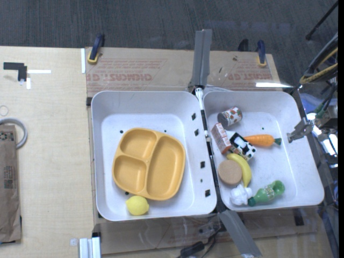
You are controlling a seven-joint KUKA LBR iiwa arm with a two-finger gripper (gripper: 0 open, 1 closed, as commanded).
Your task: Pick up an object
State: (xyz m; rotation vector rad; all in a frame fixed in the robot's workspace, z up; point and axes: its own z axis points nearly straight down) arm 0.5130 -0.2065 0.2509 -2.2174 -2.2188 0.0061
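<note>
1. Inside the right bin point(301, 195), near its middle: an orange carrot point(259, 141), green tip toward the right wall, blunt end just beside a black-and-white toy point(243, 145).
2. Left of those, along the divider: a reddish box point(220, 137), with a small printed can point(230, 116) farther back.
3. Toward the front wall: a yellow banana point(243, 167) curving around a round tan disc point(230, 172), then a green bottle point(267, 192) touching a white lump point(238, 196).
4. At that bin's right rim: the jaws, grey metal, apart from every item; released or clenched, impossible to tell.
5. Over in the left bin point(102, 144): a yellow divided plate point(149, 163), a lemon point(137, 205) just beside its front edge.
6. Behind both bins: cardboard point(140, 71) on the pale tabletop point(48, 144).
</note>
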